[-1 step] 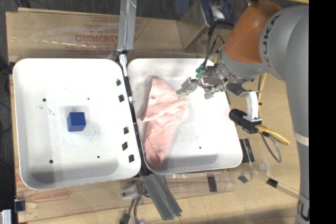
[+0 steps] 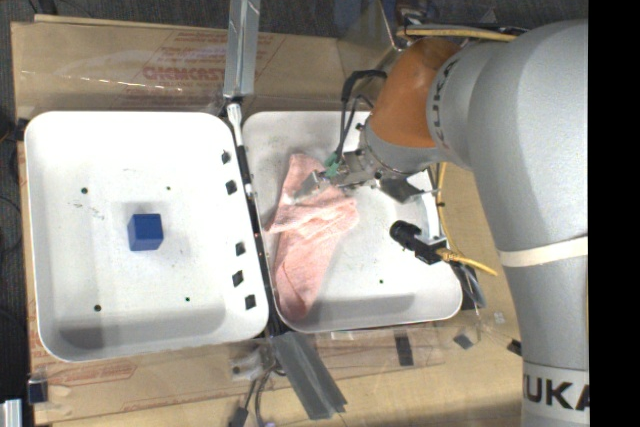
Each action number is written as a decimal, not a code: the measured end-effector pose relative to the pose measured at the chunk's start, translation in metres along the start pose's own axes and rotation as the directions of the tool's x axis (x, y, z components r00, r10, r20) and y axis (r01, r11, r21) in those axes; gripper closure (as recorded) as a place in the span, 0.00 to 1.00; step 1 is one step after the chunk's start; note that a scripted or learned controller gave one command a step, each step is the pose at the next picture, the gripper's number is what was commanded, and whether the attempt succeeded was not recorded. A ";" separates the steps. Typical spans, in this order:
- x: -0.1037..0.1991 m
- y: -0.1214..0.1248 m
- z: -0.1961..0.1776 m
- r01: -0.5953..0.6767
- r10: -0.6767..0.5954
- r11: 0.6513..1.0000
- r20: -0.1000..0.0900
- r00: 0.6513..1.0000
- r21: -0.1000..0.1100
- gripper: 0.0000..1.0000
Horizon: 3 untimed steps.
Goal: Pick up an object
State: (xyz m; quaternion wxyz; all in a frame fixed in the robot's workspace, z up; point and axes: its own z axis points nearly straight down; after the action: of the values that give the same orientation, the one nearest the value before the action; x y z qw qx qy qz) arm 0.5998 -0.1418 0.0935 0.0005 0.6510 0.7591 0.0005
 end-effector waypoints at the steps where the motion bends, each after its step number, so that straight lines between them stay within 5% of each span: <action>1: 0.023 0.046 0.001 0.007 -0.007 1.000 -0.001 1.000 0.002 0.00; 2: -0.013 0.016 0.001 0.061 -0.061 0.998 -0.002 0.998 0.005 0.00; 3: -0.005 0.018 0.002 0.198 -0.198 0.980 -0.004 0.980 0.006 0.00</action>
State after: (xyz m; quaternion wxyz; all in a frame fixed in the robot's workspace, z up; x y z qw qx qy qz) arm 0.6188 -0.1441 0.0917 -0.0029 0.5721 0.8202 -0.0010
